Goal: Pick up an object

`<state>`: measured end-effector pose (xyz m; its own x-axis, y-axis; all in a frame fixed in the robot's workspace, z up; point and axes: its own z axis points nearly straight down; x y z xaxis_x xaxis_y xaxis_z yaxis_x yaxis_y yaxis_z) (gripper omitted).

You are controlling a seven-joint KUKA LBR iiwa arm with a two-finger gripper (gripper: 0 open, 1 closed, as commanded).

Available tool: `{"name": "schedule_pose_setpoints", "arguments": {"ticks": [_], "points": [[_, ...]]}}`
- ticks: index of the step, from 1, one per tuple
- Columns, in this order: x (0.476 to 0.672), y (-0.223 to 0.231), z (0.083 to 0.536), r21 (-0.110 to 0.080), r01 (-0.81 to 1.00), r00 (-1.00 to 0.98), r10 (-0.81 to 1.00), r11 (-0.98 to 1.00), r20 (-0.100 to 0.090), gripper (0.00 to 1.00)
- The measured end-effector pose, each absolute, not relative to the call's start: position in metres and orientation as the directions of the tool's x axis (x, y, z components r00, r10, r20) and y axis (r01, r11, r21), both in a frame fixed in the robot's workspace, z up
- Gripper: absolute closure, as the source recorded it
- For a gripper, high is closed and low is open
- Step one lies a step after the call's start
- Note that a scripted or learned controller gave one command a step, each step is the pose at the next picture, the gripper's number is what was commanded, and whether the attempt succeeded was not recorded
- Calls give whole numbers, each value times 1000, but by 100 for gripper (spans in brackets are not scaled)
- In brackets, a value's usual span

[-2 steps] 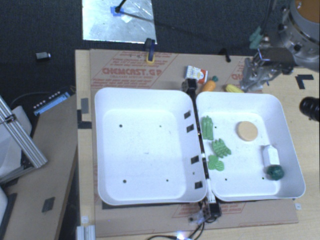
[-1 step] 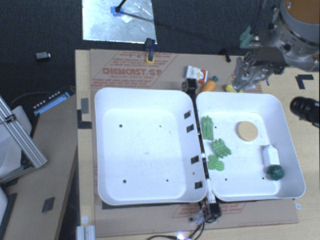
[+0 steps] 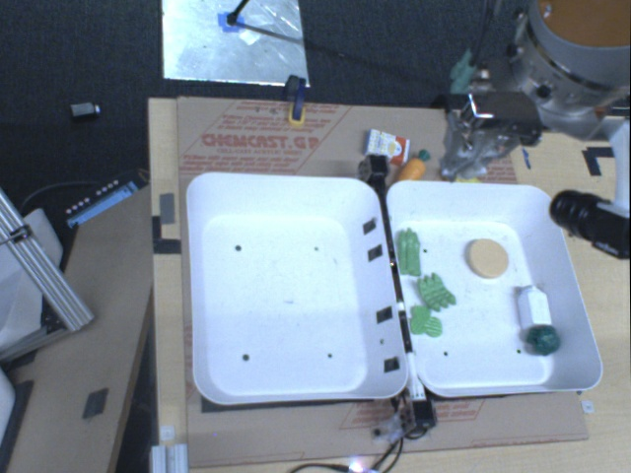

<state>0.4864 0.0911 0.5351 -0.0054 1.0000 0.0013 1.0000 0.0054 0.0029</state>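
Bench carries two white bins side by side. The left bin has nothing loose in it that I can see; all candidates sit in the right bin.

Gripper hangs above the right bin's far rim, near the orange-and-white clutter just outside it. Every pickable thing lies on the near side of it, down the view.

- tan disc: closest, almost straight below the gripper in the view, lying flat, well apart from the rest. Likely the easiest target.
- green pieces: strung along the divider, long axis running roughly far-to-near.
- white block touching a dark green ball, near right corner.

Gripper state: blurred, finger spacing unreadable, so I can't tell. Nothing visibly between them.
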Motion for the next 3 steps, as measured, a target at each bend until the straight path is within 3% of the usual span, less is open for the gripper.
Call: {"name": "schedule_pose_setpoints", "arguments": {"ticks": [3], "points": [[486, 153, 535, 2, 1000, -5, 1000, 5, 2, 100]]}}
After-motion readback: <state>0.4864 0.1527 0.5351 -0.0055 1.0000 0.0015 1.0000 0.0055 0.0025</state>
